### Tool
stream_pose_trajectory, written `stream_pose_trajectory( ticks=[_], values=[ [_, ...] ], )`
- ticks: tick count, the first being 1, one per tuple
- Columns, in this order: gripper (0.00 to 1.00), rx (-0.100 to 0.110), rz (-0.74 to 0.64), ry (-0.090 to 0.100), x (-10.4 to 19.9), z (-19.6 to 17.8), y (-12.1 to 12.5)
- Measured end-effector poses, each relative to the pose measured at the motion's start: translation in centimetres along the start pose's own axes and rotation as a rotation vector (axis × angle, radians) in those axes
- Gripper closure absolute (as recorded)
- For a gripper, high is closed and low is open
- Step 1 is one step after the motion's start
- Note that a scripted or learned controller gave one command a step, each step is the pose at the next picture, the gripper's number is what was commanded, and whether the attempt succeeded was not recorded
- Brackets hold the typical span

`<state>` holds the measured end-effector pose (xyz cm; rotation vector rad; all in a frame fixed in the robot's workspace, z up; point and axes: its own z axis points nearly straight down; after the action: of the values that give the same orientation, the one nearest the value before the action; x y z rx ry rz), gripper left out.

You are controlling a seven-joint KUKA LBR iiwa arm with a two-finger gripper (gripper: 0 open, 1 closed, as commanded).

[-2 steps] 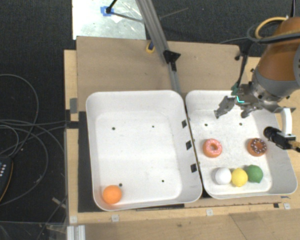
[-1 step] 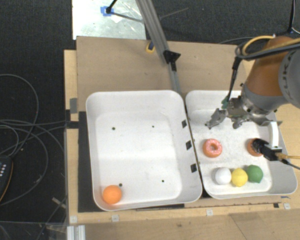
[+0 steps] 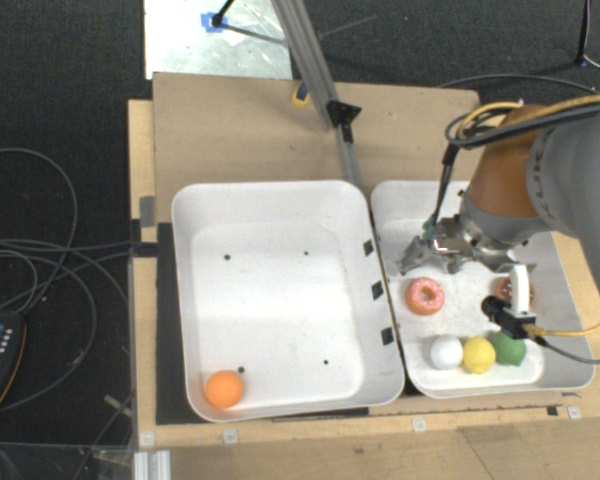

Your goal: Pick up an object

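Observation:
In the right bin [image 3: 400, 208], my gripper [image 3: 435, 260] hangs just above a pink frosted donut [image 3: 425, 296]. Its grey fingers are spread, so it is open, and nothing sits between them. A white ball [image 3: 446, 352], a yellow ball [image 3: 479, 354] and a green object [image 3: 511, 351] lie in a row along that bin's front wall. A small brown and white item [image 3: 510, 290] lies to the right of the donut, partly hidden by cabling. An orange ball [image 3: 224, 389] rests in the front left corner of the left bin [image 3: 270, 196].
The arm's orange band and grey body [image 3: 540, 183] cover the right bin's far right side. A slanted metal pole [image 3: 315, 63] crosses the bench behind the bins. Cables trail on the floor to the left.

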<state>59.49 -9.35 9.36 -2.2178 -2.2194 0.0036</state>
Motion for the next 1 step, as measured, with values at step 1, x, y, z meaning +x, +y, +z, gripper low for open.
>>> stream_pose_trajectory(
  ticks=[1],
  values=[
    [0.00, -0.005, 0.001, -0.001, -0.01, 0.27, 0.06]
  ],
)
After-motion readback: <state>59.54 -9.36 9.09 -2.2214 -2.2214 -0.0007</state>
